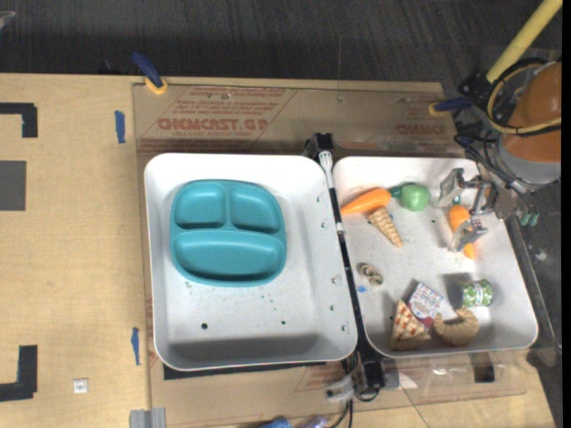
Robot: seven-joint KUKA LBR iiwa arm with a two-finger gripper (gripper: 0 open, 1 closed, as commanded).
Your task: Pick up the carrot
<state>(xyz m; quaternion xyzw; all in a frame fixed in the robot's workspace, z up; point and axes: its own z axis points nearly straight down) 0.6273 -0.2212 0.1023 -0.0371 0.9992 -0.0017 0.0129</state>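
The carrot [366,201] lies in the right bin [522,279] near its back left corner, orange, with its tip pointing left. A green ball [413,196] sits just to its right. My gripper [465,198] hangs over the back right part of the same bin, well to the right of the carrot and apart from it. A small orange piece [459,218] shows directly beneath the gripper; whether it is touched is unclear.
The right bin also holds a waffle cone [387,226], a pretzel [370,275], a pizza slice [408,322], a packet [426,299], a bread piece [456,329] and a green can [479,292]. A teal divided plate [228,231] sits in the left bin [241,337].
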